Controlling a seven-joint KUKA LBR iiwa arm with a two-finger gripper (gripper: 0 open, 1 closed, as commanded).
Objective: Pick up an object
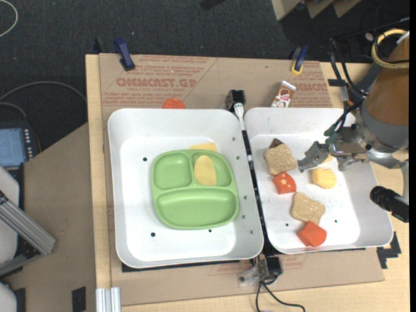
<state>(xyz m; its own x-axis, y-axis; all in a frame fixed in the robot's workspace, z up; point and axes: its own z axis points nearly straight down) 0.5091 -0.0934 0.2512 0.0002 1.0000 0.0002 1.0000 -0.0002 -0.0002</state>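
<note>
The gripper point(318, 153) hangs low in the right bin point(364, 229), its fingers apart with nothing between them, so no toy is picked up yet. The yellow toy point(324, 177) lies just below it. A toast piece point(280, 158) and a red strawberry toy point(285, 183) crowd close on its left.

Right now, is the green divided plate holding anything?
Yes. The green plate in the left bin holds one pale yellow piece in its upper right compartment.

"CHEMCAST GP" is printed in red, upside-down-looking block letters, on the brown board point(195, 77) behind the bins; nothing else can be read.
</note>
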